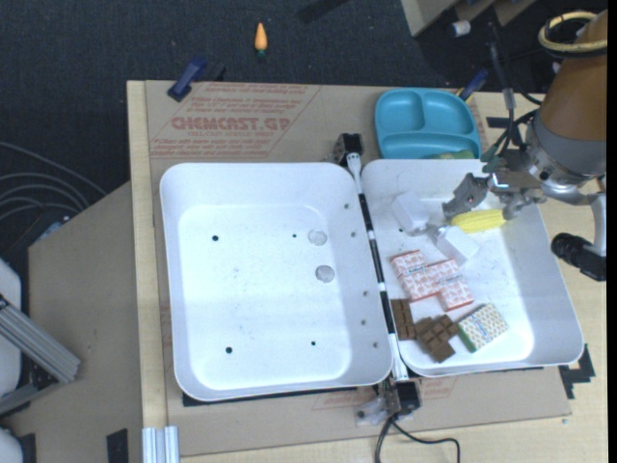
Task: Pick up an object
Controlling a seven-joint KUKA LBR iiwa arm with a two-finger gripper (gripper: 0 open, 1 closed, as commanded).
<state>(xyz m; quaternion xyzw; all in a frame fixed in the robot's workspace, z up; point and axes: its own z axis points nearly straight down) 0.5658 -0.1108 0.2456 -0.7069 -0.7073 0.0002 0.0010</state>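
- The gripper (469,204) sits in the upper part of the right bin (551,302); its grey metal fingers (465,196) point toward the frame's left and slightly down, and I cannot tell whether they are apart or together.
- Just beside and below the fingers lies a yellow corn cob (479,221), knobbly and oblong; whether it sits between the fingers or merely next to them cannot be made out.
- To the left of the fingertips is a white crumpled plastic piece (410,214), glossy and irregular; a flat white block (456,247) lies just under the corn.
- Lower in the same bin lies a red-and-white patterned packet (428,277), flat and rectangular, and below it dark brown chocolate-like bars (430,334), segmented, overlapping one another.
- At the lower right of those bars rests a small green-and-white speckled box (483,326), tilted.
- The arm (576,114) comes in from the right edge, smooth grey housing with a glossy orange-brown dome above.
- The left bin (193,258) is a shallow white tray with rounded corners, small dark holes, and two pale discs (320,255) near its centre.
- Behind the right bin stands a turquoise plastic divided plate (427,123) with smooth compartments.
- Both bins rest on a tan board (236,119) printed with red lettering, over dark carpet (77,56).
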